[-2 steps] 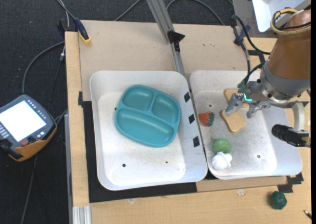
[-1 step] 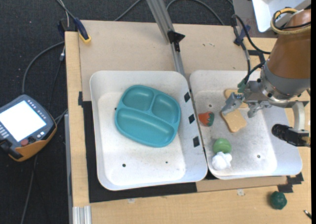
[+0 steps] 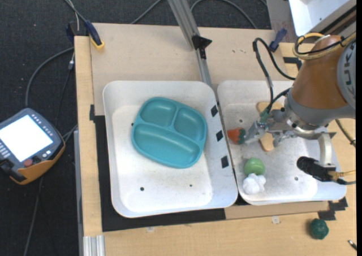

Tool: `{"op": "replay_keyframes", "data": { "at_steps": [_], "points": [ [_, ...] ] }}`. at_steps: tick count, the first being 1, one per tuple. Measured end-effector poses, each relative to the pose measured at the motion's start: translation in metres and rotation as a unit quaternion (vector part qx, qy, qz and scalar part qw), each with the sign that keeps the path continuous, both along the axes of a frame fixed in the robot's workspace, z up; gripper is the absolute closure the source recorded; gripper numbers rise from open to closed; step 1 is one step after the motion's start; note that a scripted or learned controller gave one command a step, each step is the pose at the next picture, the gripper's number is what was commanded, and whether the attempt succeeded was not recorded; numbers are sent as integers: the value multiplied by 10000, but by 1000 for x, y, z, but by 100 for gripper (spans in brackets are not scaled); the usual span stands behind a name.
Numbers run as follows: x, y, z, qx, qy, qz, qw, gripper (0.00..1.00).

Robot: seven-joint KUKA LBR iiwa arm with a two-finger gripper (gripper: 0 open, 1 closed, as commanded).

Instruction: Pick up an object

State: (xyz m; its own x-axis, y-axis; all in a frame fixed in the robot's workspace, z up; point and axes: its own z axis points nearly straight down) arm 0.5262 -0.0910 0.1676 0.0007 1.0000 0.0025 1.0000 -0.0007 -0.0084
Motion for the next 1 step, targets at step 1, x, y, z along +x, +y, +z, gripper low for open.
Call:
{"op": "replay_keyframes", "data": {
  "at_steps": [1],
  "points": [
    [-5,-1,-43,-1,-10,1,10000,0]
  ]
}}
